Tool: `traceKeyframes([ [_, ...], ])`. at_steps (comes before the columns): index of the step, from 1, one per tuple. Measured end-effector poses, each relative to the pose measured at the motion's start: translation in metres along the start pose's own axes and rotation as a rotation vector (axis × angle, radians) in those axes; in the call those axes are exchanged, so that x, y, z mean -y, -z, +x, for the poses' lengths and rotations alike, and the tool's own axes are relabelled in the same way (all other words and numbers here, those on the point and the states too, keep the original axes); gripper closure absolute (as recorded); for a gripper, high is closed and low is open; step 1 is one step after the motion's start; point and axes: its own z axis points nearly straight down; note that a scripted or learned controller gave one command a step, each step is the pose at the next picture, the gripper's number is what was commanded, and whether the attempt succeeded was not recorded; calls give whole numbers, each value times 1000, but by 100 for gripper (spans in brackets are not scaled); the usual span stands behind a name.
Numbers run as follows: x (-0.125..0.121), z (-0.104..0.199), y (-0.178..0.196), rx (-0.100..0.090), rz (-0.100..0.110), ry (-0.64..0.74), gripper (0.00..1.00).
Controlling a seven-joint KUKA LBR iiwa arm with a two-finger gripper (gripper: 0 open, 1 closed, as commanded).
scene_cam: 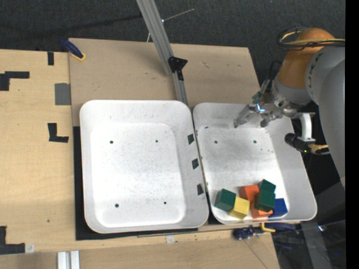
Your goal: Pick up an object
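Several small blocks lie bunched at the near end of the right bin (291,167): a green block (225,199), a yellow block (241,207), an orange block (251,193), a dark green block (267,193) and a blue block (279,207). My gripper (251,119) hangs over the far end of that bin, well away from the blocks. Its two fingers are spread apart with nothing between them.
The left bin (90,150) sits beside the right one on the wooden bench. A slanted metal pole (160,35) rises behind the bins. The grey arm with its orange band (300,66) enters from the right.
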Motion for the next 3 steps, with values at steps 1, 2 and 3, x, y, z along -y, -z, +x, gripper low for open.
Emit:
traceKeyframes([
  [1,-2,1,14,0,-6,2,100],
  [2,-6,-1,58,0,-11,0,100],
  [3,-5,10,112,0,-13,2,100],
])
